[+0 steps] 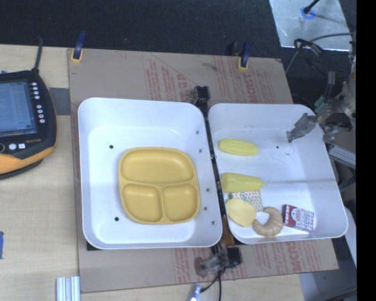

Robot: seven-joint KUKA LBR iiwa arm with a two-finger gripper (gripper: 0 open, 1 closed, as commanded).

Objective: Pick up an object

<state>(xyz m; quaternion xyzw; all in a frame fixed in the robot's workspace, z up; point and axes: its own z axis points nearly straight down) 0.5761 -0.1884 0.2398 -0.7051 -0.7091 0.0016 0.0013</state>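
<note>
The right bin (313, 168) holds a yellow corn cob (237, 147) near its left wall. Below it lies a yellow-green piece (241, 182). Along the front edge sit a pale yellow round piece (240, 212), a tan curved pastry (268, 222) and a small red-and-white carton (299, 218). A patterned card (254, 199) peeks out between them. My gripper (299, 129) hangs over the bin's back right corner, well apart from every object, with nothing seen in it.
The left bin (94, 168) carries a yellow divided plate (158, 184). A teach pendant (12, 121) lies on the bench at the far left. Blue-and-yellow clamps (77, 46) (243, 55) grip the cardboard's back edge. Cables and hardware crowd the right side.
</note>
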